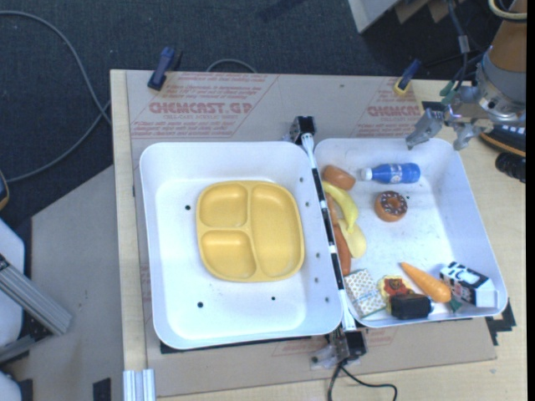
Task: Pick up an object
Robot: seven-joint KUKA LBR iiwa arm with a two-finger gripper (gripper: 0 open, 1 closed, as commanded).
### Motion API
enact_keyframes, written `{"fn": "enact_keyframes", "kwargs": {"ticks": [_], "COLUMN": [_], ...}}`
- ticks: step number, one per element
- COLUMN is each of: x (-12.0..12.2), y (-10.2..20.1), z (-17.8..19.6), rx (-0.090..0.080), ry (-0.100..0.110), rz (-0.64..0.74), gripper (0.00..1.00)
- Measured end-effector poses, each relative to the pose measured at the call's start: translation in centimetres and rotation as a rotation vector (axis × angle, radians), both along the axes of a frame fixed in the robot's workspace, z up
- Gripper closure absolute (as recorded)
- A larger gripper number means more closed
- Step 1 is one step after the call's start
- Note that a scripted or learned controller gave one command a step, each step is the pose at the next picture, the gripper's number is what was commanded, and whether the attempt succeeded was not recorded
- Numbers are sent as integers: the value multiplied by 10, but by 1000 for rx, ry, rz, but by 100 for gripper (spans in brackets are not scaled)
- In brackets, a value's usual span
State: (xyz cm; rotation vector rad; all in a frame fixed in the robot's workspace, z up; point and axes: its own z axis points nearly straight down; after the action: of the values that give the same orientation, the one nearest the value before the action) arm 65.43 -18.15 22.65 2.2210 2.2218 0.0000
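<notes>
Gripper (pixel 440 132) is hanging over the right bin's (pixel 468 192) far rim, fingers spread apart and grasping nothing. Blue-labelled bottle (pixel 390 173) is lying on its side just below it, label unreadable; doughnut (pixel 390 206), banana (pixel 344 215) and carrot (pixel 426 281) are resting nearby. Backing board (pixel 209 103) is showing "CHEMCAST GP" in red.

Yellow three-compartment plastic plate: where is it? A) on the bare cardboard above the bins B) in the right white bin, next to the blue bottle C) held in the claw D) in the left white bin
D: the yellow three-compartment plastic plate lies flat in the left white bin, apart from the toy food in the right white bin.
</notes>
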Motion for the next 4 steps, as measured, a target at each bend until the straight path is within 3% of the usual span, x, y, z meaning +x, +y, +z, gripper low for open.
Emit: {"fn": "enact_keyframes", "kwargs": {"ticks": [1, 2, 3, 4], "x": [-46, -1, -52, -54], "y": [25, 12, 25, 14], "z": [-142, -145, -142, -142], "rx": [0, 4, 1, 0], "ry": [0, 22, 2, 0], "rz": [-1, -3, -1, -1], "gripper": [0, 0, 0, 0]}}
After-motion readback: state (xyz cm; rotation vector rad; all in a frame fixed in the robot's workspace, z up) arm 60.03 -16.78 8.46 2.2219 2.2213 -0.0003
